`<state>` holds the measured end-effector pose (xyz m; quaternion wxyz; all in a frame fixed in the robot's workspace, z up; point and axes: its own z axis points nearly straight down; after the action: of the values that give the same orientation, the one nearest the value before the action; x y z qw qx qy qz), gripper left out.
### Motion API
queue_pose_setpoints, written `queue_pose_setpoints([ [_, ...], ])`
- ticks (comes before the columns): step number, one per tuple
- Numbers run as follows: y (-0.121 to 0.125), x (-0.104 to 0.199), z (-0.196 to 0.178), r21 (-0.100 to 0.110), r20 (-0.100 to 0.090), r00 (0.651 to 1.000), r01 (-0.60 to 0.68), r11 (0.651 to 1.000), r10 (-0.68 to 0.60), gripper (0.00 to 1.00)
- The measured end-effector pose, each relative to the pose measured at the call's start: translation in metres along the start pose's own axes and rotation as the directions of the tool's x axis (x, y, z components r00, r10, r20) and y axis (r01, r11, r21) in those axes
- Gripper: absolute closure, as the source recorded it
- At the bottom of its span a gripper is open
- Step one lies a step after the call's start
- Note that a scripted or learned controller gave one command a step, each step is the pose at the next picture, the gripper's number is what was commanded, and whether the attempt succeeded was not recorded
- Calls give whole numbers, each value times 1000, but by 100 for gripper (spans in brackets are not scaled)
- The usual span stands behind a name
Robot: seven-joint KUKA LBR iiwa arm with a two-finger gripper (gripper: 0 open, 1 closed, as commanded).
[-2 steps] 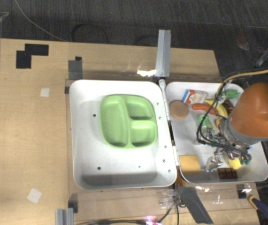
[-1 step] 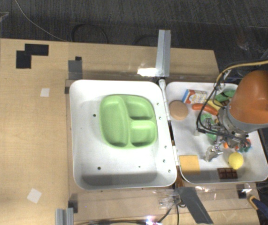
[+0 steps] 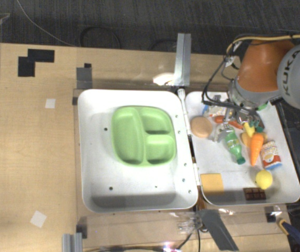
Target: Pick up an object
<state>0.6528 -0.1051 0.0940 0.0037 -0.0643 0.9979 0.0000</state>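
The arm [image 3: 268, 70] hangs over the right bin [image 3: 291, 185], its jaws low among a clutter of toys: green bottle [image 3: 235, 148], orange carrot [image 3: 255, 147], yellow lemon [image 3: 264, 179], tan egg [image 3: 201, 127]. Whether the jaws are spread, I cannot tell.

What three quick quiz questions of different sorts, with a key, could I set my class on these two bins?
1. True or false: the green tray lies in the left bin.
2. Multiple choice: the lemon in the right bin lies nearest which corner of that bin? A) top left B) bottom right C) top right
3. Fill in: the carrot lies between the green bottle and the small ____.

Key: 1 true; 2 B; 3 packet. The gripper is over the pile at the top of the right bin.
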Motion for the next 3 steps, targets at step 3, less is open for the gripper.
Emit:
queue_pose_setpoints([
  [3,-64,32,5,3,3,996,-87,996,87,0],
])
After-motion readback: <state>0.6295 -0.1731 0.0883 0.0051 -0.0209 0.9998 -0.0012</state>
